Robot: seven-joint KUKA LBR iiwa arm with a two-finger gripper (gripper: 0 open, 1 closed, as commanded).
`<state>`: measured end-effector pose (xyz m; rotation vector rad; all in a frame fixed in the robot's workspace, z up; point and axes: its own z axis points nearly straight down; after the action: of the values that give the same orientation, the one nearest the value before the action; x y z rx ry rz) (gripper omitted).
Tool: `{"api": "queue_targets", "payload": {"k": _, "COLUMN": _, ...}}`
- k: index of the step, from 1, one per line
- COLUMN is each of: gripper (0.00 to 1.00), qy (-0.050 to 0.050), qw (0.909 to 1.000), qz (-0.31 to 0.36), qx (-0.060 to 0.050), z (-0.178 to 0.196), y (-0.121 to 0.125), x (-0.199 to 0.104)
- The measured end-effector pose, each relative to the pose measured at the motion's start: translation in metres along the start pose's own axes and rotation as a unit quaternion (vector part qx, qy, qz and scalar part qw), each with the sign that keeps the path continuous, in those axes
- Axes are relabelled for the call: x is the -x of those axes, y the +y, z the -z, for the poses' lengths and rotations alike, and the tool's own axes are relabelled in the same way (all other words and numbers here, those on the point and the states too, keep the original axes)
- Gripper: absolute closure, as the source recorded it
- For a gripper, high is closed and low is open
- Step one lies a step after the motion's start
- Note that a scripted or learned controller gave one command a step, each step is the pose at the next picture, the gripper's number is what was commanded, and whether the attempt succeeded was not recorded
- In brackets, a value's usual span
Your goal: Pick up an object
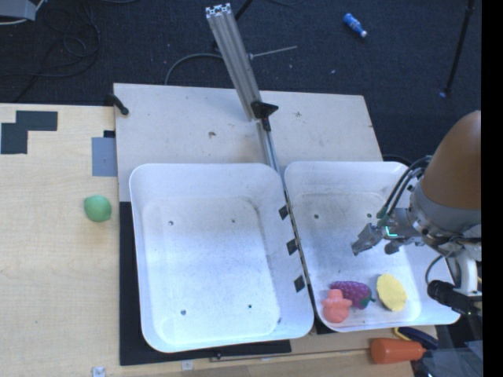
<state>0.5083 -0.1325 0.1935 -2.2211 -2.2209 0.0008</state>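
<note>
Hand [369,242] hovers in our right bin [346,179], its fingers' state beyond our telling, with the grapes [351,291], pink toy [336,308] and lemon [391,291] clustered just below it toward the bin's near edge, grapes nearest.

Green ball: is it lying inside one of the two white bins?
No, the green ball sits on the wooden surface outside the left bin.

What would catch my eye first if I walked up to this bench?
Probably the grey arm with its orange band reaching in from the right, its gripper above the right bin. Next, the bright toys at that bin's near edge: purple grapes, an orange piece, a yellow lemon.
</note>
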Motion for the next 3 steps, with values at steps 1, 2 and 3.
{"api": "queue_targets", "payload": {"k": 1, "gripper": 0.00, "qy": 0.000, "qw": 1.0000, "qz": 0.000, "qx": 0.000, "z": 0.000, "y": 0.000, "x": 0.000}}
{"api": "queue_targets", "payload": {"k": 2, "gripper": 0.00, "qy": 0.000, "qw": 1.0000, "qz": 0.000, "qx": -0.002, "z": -0.043, "y": -0.004, "x": -0.001}}
{"api": "queue_targets", "payload": {"k": 3, "gripper": 0.00, "qy": 0.000, "qw": 1.0000, "qz": 0.000, "qx": -0.002, "z": -0.095, "y": -0.005, "x": -0.002}}
